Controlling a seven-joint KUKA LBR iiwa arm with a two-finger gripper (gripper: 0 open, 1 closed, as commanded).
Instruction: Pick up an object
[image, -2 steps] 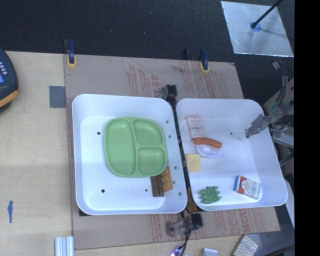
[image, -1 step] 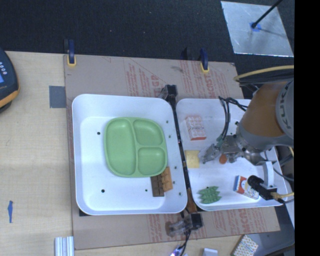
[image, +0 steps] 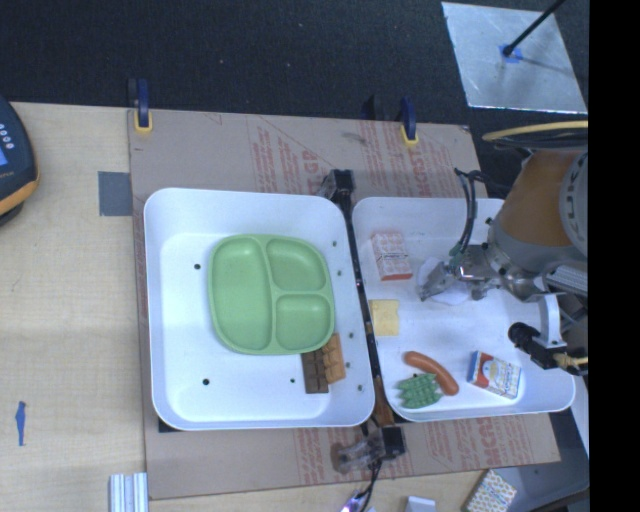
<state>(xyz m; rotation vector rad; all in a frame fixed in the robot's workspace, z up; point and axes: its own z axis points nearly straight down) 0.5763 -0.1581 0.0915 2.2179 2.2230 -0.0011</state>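
In the right bin (image: 520, 405) lie a small red-and-white packet (image: 391, 255), a yellow cheese square (image: 384, 318), a red sausage (image: 432, 372), a green leafy toy (image: 417, 392) and a small carton (image: 496, 375). My gripper (image: 447, 279) hangs low over the upper middle of this bin, right of the packet and above the cheese square. The grey arm with its orange band (image: 535, 195) comes in from the right. I see nothing held in the gripper.
The left bin (image: 170, 300) holds a green divided plate (image: 271, 294) and a brown block (image: 323, 366) at its lower right. Clamps (image: 141, 105) pin the cardboard under both bins. A black divider bar (image: 357, 290) runs between the bins.
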